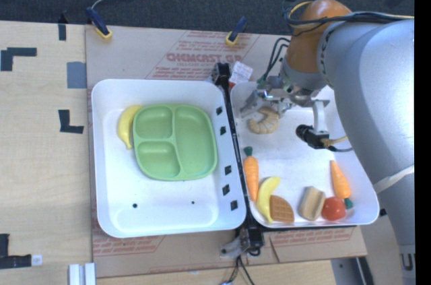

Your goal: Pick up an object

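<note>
A: Where do we find the gripper [264, 104]?

B: Low in the right bin [296, 162], at its far left corner, right over a pale croissant-like pastry [263, 122]. We cannot tell how it is set, or whether it touches the pastry.

A: What else do we see there?

B: A carrot [251, 176] along the left wall, a banana [266, 193], a bread slice [281, 210], a bread roll [311, 202], a tomato [333, 209], and a second carrot [339, 179].

A: And the left bin [111, 162]?

B: A green divided plate [175, 141], with a second banana [126, 124] just touching its left edge.
</note>
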